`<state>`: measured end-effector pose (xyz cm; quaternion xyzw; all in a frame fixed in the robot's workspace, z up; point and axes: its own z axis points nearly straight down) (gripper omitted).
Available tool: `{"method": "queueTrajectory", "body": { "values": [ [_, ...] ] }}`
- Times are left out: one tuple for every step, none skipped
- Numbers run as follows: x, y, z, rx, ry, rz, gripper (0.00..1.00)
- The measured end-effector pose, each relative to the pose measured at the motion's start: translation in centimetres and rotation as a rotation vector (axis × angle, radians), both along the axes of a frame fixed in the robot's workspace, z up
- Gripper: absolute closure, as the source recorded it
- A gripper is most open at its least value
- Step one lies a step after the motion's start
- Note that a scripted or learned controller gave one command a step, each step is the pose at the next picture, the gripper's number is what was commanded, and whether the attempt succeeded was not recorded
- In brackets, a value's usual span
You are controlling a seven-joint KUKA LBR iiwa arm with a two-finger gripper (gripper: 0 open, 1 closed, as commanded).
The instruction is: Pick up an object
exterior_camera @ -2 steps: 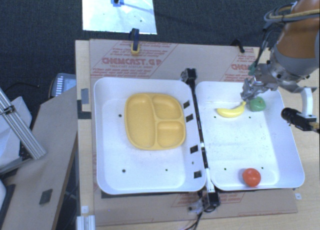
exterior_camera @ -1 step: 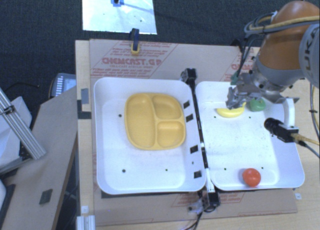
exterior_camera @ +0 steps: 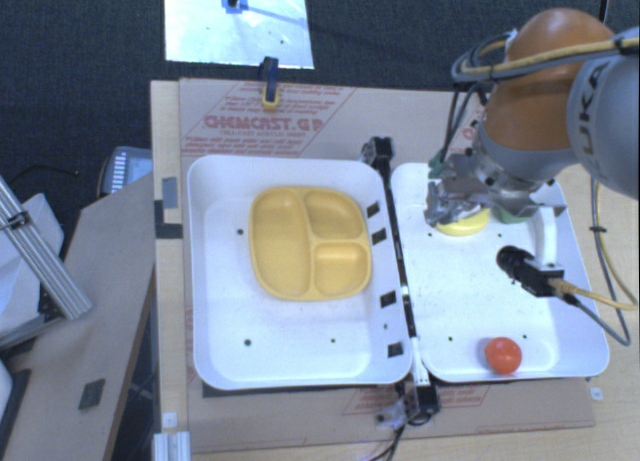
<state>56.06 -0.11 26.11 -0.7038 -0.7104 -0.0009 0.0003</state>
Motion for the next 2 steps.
{"method": "queueTrajectory", "body": {
  "values": [
    [-0.7,5.3,0.2,0.000,0.000,0.001,1.00],
    [-2.9,10.1,-0.6,0.000,0.001,0.000,1.00]
  ]
}}
